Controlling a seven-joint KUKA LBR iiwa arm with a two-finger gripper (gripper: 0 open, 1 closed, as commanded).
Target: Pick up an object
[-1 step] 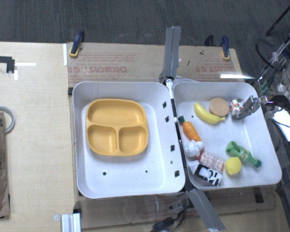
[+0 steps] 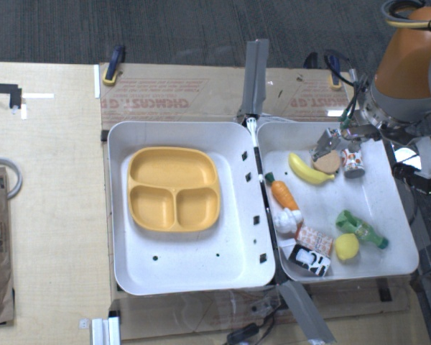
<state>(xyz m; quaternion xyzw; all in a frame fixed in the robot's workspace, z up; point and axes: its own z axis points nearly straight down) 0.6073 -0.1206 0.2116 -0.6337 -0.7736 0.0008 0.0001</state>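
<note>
Both bins point(image 2: 122, 214) are white, and the left one carries a yellow-orange divided plate point(image 2: 174, 189). In the right bin lie a yellow banana point(image 2: 307, 169), an orange carrot point(image 2: 283, 194) with a green top, a yellow lemon point(image 2: 347, 246), a green bottle point(image 2: 360, 228) and a black-and-white packet point(image 2: 310, 259). The worktop point(image 2: 43, 192) is pale wood.

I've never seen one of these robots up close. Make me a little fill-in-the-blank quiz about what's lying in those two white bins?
1. The yellow divided plate lies in the ____ bin.
2. The tool hangs over the ____ bin.
3. The toy carrot lies beside the ____ wall of its bin.
4. The lemon touches the ____ bottle.

Missing words: left; right; left; green
</note>
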